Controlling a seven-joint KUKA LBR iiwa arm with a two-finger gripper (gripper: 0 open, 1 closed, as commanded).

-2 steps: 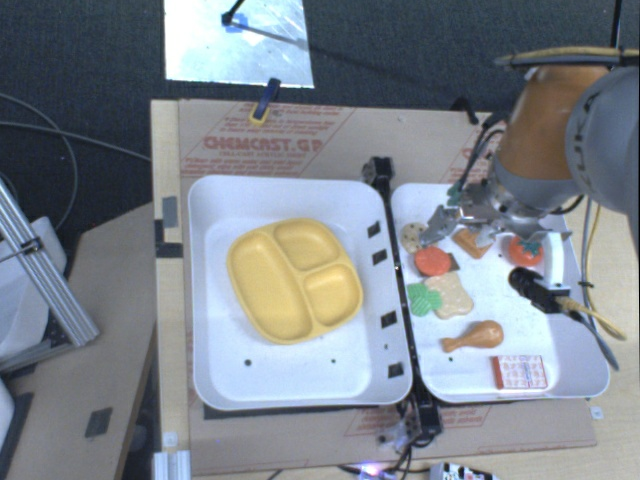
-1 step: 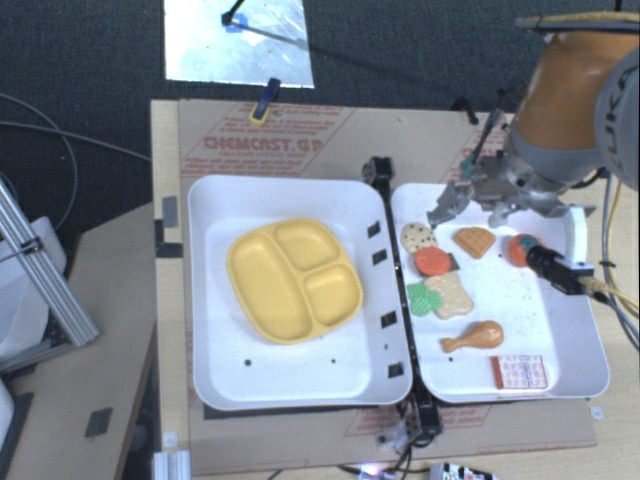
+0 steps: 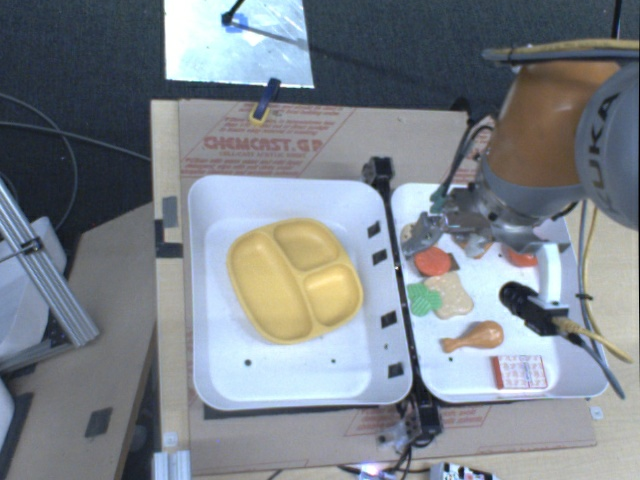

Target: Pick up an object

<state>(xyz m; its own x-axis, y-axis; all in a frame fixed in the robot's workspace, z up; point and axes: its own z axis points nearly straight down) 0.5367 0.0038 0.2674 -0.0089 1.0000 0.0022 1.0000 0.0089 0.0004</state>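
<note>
Hanging low over the far-left part of the right bin [image 3: 462, 376], the gripper [image 3: 430, 232] sits just above and a little to the far side of an orange-red piece [image 3: 434, 262]. Whether the gripper is apart or together cannot be told; the wrist housing and the slant of the view mask it. Nothing is seen to be held.

Judgement: the step in hand is the approach and descent on the orange-red piece, the nearest candidate. To do it well, the arm should centre over the piece, shifting slightly toward the near side, before dropping. It should then close across the narrow width and keep clear of the bin's left wall, which is close by. The piece looks flat and low, so a shallow grasp may slip off.

The orange-red piece is small, rounded and matte, and lies flat on the bin floor, just far of a green leafy piece [image 3: 422, 300] and a pale beige piece [image 3: 453, 296], which touch each other. Further out in the same bin lie a tan drumstick [image 3: 474, 338], a red-and-white card [image 3: 519, 371] and a second red piece [image 3: 520, 258], which is partly hidden under the arm.

The left bin [image 3: 215, 228] holds a yellow divided tray [image 3: 294, 278], well apart from the work.
</note>
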